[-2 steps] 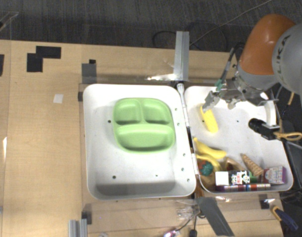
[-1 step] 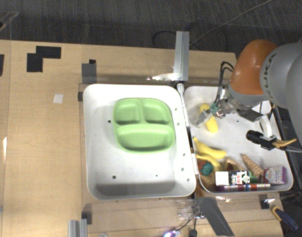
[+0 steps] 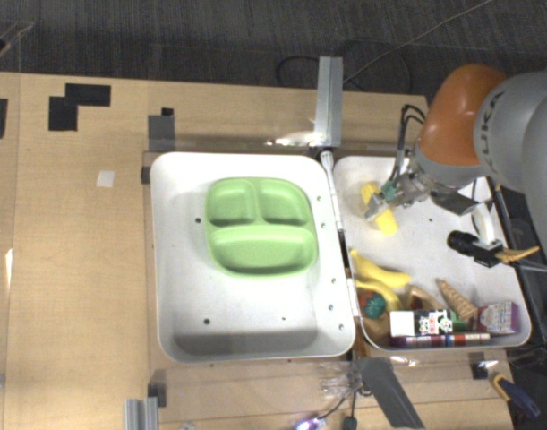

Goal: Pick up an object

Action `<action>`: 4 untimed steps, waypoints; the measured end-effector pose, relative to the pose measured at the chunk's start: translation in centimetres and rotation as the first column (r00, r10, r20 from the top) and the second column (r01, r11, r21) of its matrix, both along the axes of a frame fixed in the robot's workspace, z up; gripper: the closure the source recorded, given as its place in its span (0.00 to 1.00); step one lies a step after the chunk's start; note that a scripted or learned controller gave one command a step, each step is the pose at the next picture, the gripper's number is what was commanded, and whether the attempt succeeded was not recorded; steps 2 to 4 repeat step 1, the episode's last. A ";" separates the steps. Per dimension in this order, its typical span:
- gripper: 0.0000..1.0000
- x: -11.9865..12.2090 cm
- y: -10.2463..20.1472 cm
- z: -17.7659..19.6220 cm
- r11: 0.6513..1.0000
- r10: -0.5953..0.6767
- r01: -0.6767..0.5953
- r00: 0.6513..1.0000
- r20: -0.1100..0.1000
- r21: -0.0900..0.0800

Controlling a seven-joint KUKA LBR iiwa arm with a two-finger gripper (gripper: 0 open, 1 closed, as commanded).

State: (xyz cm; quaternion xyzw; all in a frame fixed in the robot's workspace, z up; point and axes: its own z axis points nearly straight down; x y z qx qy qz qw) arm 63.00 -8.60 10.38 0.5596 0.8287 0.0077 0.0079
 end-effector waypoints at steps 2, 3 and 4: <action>1.00 2.9 4.5 8.3 0.970 -0.243 0.243 0.970 -0.016 -0.002; 1.00 2.9 4.5 8.3 0.970 -0.243 0.243 0.970 -0.016 -0.002; 1.00 2.9 4.5 8.3 0.970 -0.243 0.243 0.970 -0.016 -0.002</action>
